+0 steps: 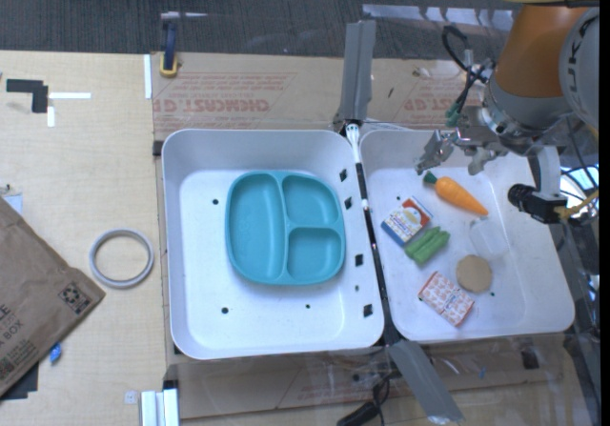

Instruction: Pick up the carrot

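1. The tool [456, 152] hung over the far part of the right bin [534, 314], with its two fingers spread apart and nothing between them.
2. One finger [428, 159] pointed down toward the leafy end of the carrot, while the other [482, 158] sat further to the right, above the bin's back wall.
3. The carrot [456, 193] lay on the floor of the right bin, just below the tool, its green top facing the bin's left wall and its orange body slanting toward the right.
4. The tool was close to the carrot but not around it; whether a fingertip touched it could not be told.
5. The arm [538, 43], with its orange band, came in from the upper right.
6. Near the carrot in the same bin lay a small printed packet [406, 220], a green ridged piece [428, 245], a round tan disc [474, 273], a red patterned packet [446, 298] and a clear plastic piece [488, 237], hard to make out.
7. The left bin [191, 319] held a teal divided plate [285, 227], lying flat near its middle.
8. On the desk [67, 176] to the left of the bins lay a roll of tape [121, 256] and part of a brown cardboard box [33, 305].
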`<state>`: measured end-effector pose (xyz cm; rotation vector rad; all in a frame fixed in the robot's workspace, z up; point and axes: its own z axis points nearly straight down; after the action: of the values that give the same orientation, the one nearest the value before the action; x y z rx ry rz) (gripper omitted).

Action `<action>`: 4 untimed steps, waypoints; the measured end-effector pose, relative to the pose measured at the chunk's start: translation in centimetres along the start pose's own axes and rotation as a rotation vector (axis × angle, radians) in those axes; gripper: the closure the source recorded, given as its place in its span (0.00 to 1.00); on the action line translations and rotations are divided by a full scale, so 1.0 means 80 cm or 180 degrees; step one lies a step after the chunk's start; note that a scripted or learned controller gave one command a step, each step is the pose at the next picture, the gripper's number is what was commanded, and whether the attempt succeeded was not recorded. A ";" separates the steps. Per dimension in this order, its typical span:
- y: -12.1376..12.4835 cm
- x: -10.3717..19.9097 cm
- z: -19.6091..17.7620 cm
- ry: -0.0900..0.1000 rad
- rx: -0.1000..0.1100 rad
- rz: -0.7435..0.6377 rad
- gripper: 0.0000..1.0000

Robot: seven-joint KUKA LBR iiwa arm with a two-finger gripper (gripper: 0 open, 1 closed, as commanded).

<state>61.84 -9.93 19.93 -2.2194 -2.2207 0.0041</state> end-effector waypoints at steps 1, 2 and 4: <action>0.000 -0.001 -0.010 -0.0001 0.0004 -0.0001 1.00; 0.000 -0.001 -0.010 -0.0001 0.0004 0.0001 0.00; 0.013 -0.070 0.122 -0.0001 -0.0014 -0.0186 1.00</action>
<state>62.88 -15.56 10.15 -2.1557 -2.2870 -0.0003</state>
